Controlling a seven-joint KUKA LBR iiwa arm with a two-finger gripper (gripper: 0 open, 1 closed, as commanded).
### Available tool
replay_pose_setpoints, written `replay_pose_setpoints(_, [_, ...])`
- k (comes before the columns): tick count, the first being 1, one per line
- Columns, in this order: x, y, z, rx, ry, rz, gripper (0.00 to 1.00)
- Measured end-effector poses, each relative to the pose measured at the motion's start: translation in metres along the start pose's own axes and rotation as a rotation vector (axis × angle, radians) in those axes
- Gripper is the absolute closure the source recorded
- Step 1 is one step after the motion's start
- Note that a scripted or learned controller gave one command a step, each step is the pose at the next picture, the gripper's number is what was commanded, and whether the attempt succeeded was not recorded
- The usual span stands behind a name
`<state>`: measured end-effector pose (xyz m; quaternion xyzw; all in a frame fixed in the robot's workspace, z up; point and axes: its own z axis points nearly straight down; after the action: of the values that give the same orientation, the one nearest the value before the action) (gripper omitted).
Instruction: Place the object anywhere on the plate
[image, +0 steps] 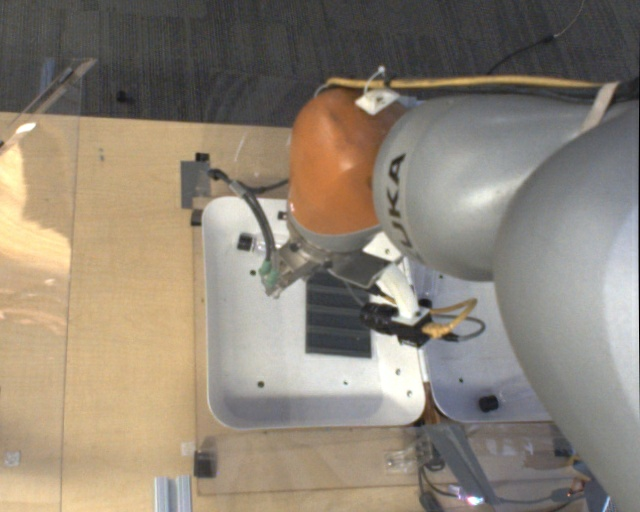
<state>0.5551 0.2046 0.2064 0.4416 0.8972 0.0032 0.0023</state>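
1. My pincer hangs over the left bin, tucked beneath my orange band. My own wrist hides its tips, so I cannot tell how far open it is or whether it has hold of anything.
2. Just beside it, lower right, lies a dark ribbed slab, flat on the bin floor. I take this to be the plate.
3. A small black piece sits near my pincer to the upper left, apart from it and off the slab. I judge this to be the object.
4. Well apart, in the right bin, rests another small black piece.
5. To do this step well, I should centre over the near piece, come straight down, close squarely, lift clear of the floor, and only then cross to the slab and release low over its middle.
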Motion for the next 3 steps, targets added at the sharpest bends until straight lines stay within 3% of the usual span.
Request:
replay_pose_setpoints(1, [-0.066,0.084,-0.089,-0.003,-0.003,0.012,1.0])
replay_pose_setpoints(2, [-0.024,0.063,-0.064,0.006,-0.001,0.574,1.0])
replay_pose_setpoints(3, [-0.059,0.005,-0.148,-0.003,-0.003,0.094,1.0])
